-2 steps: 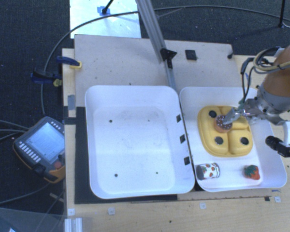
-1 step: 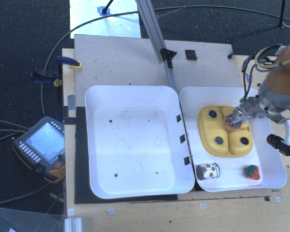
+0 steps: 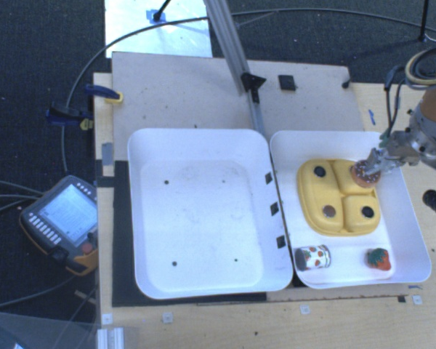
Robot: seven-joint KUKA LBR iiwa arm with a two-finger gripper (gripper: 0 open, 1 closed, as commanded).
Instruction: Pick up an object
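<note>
In the right bin [image 3: 414,257] lies a big yellow moulded block [image 3: 338,198] with several black dots on its top. A small printed can [image 3: 313,257] lies on its side near the bin's front wall. A red strawberry with a green top [image 3: 378,259] sits at the front right. My gripper [image 3: 368,171] reaches in from the right and hangs low over the yellow block's far right corner. A small round brownish thing [image 3: 363,174] shows right at its tip. I cannot make out whether that thing is held or lies on the block.
The left bin [image 3: 142,217] is bare white with a few small dark specks. A teach pendant [image 3: 62,224] lies left of the bench. A slanted metal pole [image 3: 229,38] and cables cross behind the bins. A blue clamp [image 3: 65,115] grips the board's left edge.
</note>
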